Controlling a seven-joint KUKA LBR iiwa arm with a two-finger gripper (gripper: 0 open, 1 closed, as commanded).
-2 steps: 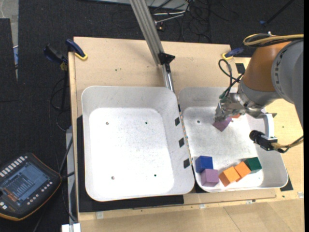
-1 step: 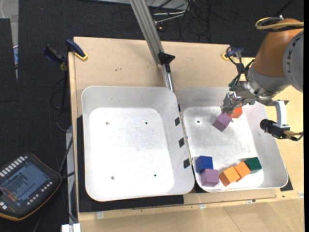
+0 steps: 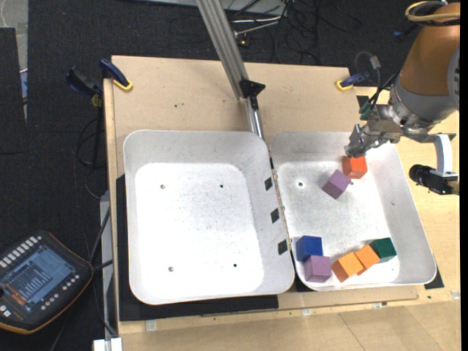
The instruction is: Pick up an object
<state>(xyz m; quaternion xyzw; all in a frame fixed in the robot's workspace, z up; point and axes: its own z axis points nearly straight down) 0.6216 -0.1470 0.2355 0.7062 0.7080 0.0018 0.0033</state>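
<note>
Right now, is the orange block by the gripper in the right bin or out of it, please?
In: the orange block sits within the right bin, under the gripper, beside a purple block.

Scuffed white plastic bins (image 3: 146, 152), wooden bench (image 3: 190, 86)

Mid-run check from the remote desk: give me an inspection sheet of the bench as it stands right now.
Surface: wooden bench bearing two shallow white bins, left bin and right bin.
Job's things: all in the right bin. Orange cube beside a purple cube near the far side; blue cube, second purple cube, two orange blocks and a green cube clustered at the near edge.
Clutter: nothing seen on the bench.
Grippers: gripper down at the orange cube; finger state cannot be told.
Cables: black cables on the floor beyond the bench.
Surroundings: clamps at the far corners, teach pendant at lower left, metal pole.
</note>
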